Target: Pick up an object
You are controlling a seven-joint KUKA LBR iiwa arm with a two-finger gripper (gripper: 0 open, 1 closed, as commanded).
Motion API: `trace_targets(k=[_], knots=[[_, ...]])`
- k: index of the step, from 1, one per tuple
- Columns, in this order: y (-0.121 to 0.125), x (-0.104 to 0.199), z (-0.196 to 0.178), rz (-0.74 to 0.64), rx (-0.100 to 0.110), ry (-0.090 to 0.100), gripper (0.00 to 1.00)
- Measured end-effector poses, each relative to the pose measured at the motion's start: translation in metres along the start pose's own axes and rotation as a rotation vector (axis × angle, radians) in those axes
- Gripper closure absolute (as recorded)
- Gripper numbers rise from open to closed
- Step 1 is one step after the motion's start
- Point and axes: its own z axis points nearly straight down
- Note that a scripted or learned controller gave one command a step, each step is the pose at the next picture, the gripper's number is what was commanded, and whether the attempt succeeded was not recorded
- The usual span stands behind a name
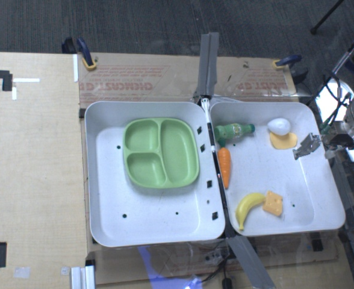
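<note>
White egg (279, 126) and its yellow base lie just left of your gripper (307, 146), slightly farther back in the right bin (321, 215); the banana (248, 207) and cheese wedge (273, 204) sit nearer you, left. The arm reaches in low from the right edge. Whether it is open, you cannot tell.

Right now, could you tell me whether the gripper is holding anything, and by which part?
Nothing is held. The gripper sits at the right edge of the right bin, apart from the fried egg and other items.
</note>
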Motion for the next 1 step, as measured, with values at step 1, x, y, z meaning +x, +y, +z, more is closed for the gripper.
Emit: trace_targets(k=[1], knots=[[0.0448,0.0945,0.0924,0.023,0.0,0.0,0.0]])
